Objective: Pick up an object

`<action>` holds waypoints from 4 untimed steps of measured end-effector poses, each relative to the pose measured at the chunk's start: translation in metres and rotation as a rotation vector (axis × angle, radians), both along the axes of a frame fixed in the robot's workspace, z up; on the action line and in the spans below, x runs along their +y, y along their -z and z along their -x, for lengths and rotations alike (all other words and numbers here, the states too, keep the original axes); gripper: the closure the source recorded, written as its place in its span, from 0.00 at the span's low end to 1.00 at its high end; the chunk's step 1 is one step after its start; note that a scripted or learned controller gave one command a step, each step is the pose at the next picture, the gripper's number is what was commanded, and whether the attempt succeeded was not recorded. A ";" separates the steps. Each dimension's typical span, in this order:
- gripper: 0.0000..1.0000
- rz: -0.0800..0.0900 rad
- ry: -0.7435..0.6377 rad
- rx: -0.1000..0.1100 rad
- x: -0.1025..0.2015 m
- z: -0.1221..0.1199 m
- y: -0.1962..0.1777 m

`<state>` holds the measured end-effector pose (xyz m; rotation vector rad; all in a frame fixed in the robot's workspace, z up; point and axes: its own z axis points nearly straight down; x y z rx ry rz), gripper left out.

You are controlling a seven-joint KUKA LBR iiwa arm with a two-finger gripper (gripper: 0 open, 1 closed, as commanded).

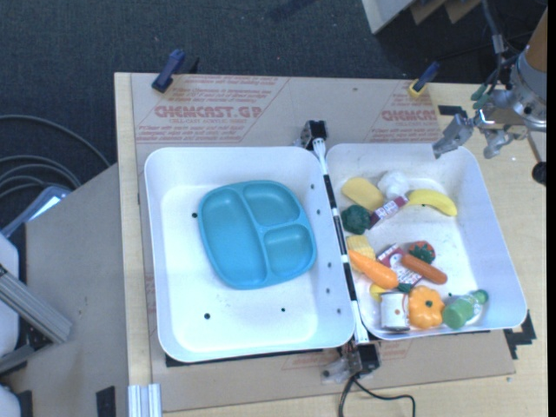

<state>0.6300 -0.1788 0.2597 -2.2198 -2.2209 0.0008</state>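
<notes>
Camera view, bench: a pale board printed with red lettering carries two shallow white plastic bins side by side, the left bin (174, 233) and the right bin (486, 207), joined along a dark hinge strip between them.
Camera view, gripper: the metal two-finger gripper (473, 139) hangs at the upper right, above the far rim of the right bin; its two fingers stand apart with nothing between them.
Camera view, left bin: a light blue plastic divided plate (257, 233) with three compartments lies flat near the middle, tilted a little.
Camera view, far part of right bin: a yellow toy banana (433, 201) lies near the far right wall, just beside a small white bottle-like item (393, 183). A rounded yellow toy block (362, 193) sits to their left, with a dark green toy vegetable (355, 219) touching its near side.
Camera view, middle of right bin: an orange toy carrot (373, 271) lies slanted beside the hinge strip. A red toy sausage (424, 270) lies near it, next to a small red and green toy strawberry (421, 252).
Camera view, near part of right bin: a small orange toy pumpkin (425, 307) sits between a white can-like item (393, 310) and a green rounded toy (459, 311) by the near rim.
Camera view, gripper and toys: the gripper is well apart from the pile, nearest to the banana.
</notes>
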 end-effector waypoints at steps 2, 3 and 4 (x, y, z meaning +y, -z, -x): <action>0.00 0.001 0.000 -0.002 0.024 -0.019 0.175; 1.00 0.003 -0.002 -0.004 0.025 -0.020 0.164; 1.00 0.001 -0.001 -0.004 0.059 0.011 0.063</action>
